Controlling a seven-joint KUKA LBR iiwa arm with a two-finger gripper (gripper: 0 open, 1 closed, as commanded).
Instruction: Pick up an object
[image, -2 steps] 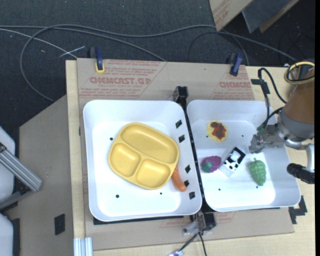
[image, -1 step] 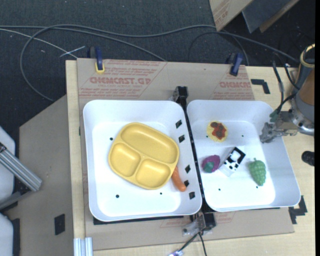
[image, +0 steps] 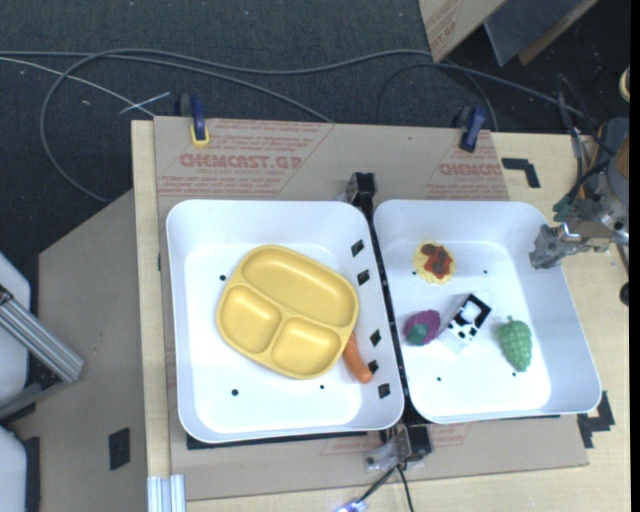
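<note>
Gripper (image: 548, 247): at right bin's upper right rim, over the wall; open or closed cannot be told; nothing seen held.
Right bin (image: 560, 385): holds four small candidates, all left of and below gripper.
Green grape bunch (image: 516, 342): nearest; long axis roughly up-down in view; open floor all round.
Black-and-white block (image: 467, 318): tilted, just beside purple piece (image: 422, 326); tight pair.
Red-and-yellow piece (image: 436, 262): apart, near far wall.
Left bin (image: 185, 240): yellow divided plate (image: 287, 310), orange carrot (image: 357, 360) against its lower right edge.
Likely move: inward and down toward the grapes; rim wall close behind.
</note>
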